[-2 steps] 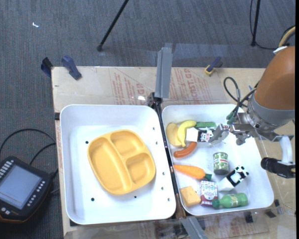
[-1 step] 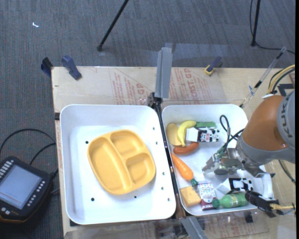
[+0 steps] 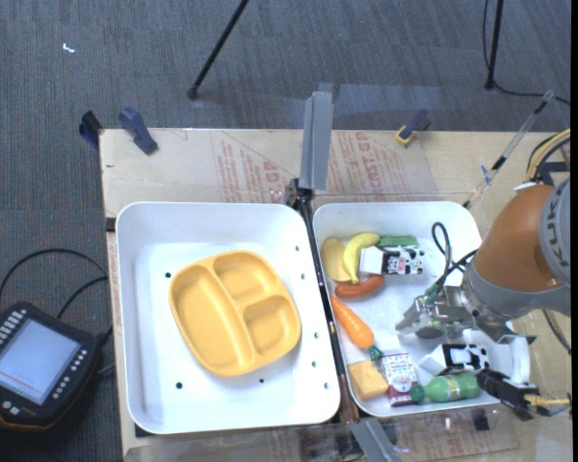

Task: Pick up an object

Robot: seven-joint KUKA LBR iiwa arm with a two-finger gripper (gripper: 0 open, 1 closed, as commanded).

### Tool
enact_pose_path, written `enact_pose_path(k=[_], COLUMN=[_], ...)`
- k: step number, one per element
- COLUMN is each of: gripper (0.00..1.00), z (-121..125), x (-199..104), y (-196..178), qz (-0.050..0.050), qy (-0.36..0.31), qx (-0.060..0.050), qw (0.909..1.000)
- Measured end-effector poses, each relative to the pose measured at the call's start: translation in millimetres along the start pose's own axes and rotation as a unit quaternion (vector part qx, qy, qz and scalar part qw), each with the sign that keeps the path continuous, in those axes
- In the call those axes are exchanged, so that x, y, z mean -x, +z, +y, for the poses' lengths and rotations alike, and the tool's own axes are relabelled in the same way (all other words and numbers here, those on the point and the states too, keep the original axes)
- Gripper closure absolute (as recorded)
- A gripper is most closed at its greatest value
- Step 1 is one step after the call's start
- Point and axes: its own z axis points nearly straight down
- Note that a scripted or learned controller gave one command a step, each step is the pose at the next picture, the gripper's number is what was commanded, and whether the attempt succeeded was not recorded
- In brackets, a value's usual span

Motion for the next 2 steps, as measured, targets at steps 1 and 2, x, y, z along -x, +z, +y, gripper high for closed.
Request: enact_pose_path(k=[1, 2], gripper=[1.0, 1.0], z=[0, 7], x=[2, -64], y=[-5, -121], qz=[0.001, -0.001], qy=[0.004, -0.07], qx=[-0.003, 0.003], qw=[1.0, 0.9975])
